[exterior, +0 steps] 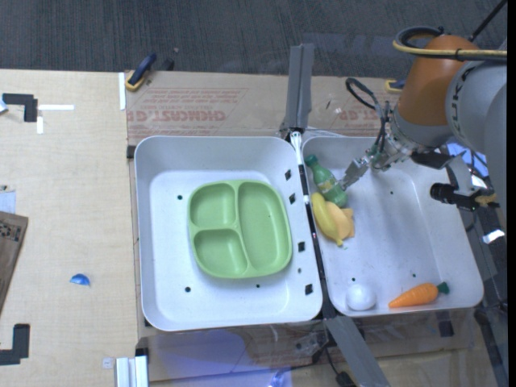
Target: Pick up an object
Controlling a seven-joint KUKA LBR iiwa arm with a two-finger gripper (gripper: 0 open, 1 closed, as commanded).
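Grey arm (451, 95) slants down-left into the right bin (419, 232); fingers (345, 185) touching green bottle (326, 182), grip unclear.

arm (476, 79) cut off at right edge

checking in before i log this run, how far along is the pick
Done: the gripper has reached into the right bin and sits low at the green bottle, beside the banana. In hand: nothing visibly lifted; whether it grips the bottle is unclear. Left: a secure grasp and the lift. The carrot and white ball lie untouched near the front; the green tray sits in the left bin.
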